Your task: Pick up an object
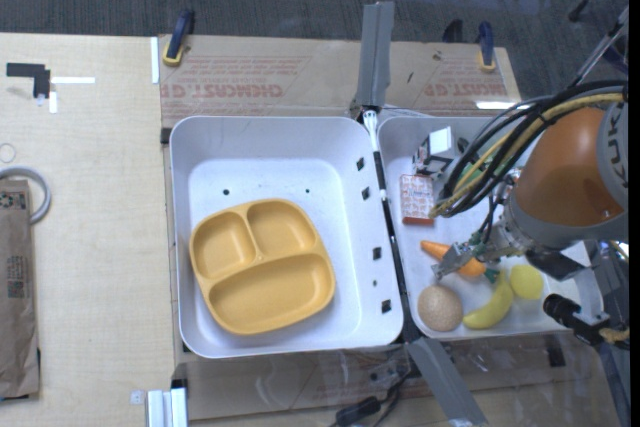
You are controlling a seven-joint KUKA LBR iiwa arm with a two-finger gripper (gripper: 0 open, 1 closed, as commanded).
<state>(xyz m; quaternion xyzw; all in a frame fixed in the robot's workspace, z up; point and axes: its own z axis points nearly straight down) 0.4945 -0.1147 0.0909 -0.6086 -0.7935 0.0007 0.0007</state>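
Two white bins [185, 215] were set on the bench. Gripper [470, 260] was lowered into the right bin over the carrot [436, 249]; finger state couldn't be told.

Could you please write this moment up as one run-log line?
task: pick up an object | hand: low in right bin, over carrot | nearby: egg, banana | left bin: yellow plate

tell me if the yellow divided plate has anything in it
Empty. The yellow divided plate lies flat in the left bin, and all three of its compartments show bare yellow surface, with no item inside.
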